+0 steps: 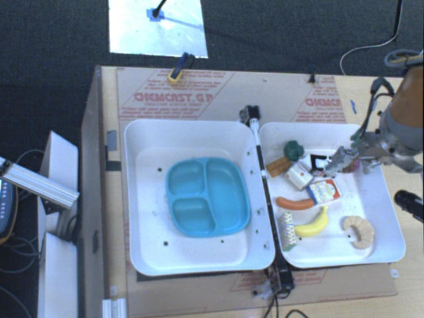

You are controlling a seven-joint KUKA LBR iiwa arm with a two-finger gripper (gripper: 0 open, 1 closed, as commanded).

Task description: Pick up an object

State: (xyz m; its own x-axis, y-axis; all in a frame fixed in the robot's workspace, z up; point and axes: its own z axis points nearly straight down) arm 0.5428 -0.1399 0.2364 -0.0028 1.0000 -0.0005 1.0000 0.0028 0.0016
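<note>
A curved yellow banana (313, 224) lies at six o'clock in the right bin (387, 211), beside a ridged croissant (358, 231). The tool (336, 163) hovers at one o'clock; its state is unclear. Beyond, the surface (199, 95) reads "CHEMCAST GP".

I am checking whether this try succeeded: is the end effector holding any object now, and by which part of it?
It cannot be told. The end effector hangs over the right bin, close to the small carton, but the view is too blurred to show a hold.
</note>
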